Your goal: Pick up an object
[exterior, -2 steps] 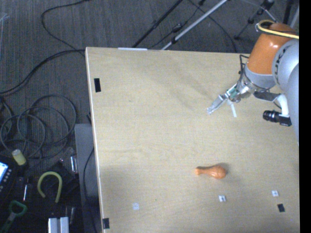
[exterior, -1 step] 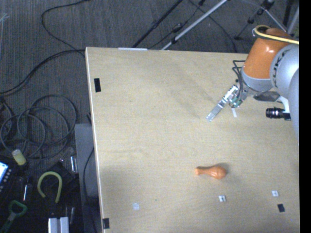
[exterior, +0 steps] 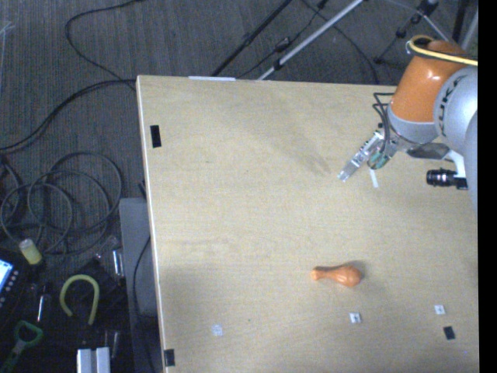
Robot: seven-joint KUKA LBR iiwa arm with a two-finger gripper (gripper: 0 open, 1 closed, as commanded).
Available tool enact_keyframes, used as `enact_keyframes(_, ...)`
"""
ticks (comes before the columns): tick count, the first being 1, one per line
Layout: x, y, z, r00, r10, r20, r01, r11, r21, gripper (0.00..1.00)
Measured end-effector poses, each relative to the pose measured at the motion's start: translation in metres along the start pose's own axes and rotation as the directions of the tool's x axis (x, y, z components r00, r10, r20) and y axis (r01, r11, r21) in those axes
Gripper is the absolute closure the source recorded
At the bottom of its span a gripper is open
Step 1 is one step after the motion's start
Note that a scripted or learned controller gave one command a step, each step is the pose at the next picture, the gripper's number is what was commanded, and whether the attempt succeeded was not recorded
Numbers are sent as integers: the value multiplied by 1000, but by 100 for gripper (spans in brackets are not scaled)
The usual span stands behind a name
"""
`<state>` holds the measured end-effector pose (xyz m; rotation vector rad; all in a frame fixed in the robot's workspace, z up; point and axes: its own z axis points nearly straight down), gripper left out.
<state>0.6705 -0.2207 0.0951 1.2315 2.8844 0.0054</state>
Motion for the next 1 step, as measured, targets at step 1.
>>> enact_keyframes(1,21,2,-74,985,172,-2,-172,985,4,100)
